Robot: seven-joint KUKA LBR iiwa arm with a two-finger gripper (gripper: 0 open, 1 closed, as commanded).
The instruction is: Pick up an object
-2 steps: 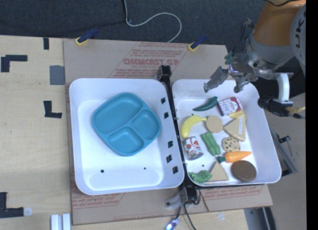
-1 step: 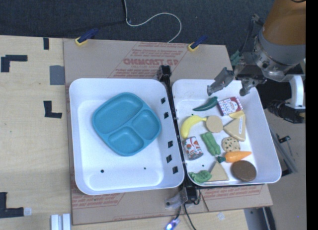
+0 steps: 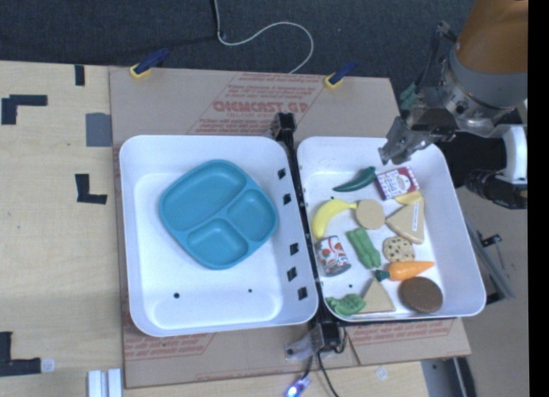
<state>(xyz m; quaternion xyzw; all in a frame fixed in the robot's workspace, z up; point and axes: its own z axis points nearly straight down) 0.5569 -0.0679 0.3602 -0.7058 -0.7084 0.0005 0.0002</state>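
Note:
The right bin [image 3: 455, 215] holds several toy foods. Among them are a dark green chili [image 3: 354, 181], a red and white carton [image 3: 396, 183], a yellow banana [image 3: 330, 213], a round tan biscuit [image 3: 371, 213] and a cheese wedge [image 3: 409, 219]. Lower down lie a green pea pod [image 3: 364, 247], a chip cookie [image 3: 397, 249], a carrot [image 3: 407, 270] and a brown disc [image 3: 420, 294]. My gripper [image 3: 398, 148] hovers over the bin's back right part, just above the carton and the chili. I see nothing in it.
The left bin [image 3: 146, 267] holds a blue three-part plate [image 3: 219, 213]. A small printed can [image 3: 334, 255], a green leafy piece [image 3: 346, 304] and a tan triangle [image 3: 377, 295] lie near the right bin's front. Black clips [image 3: 283, 125] join the bins.

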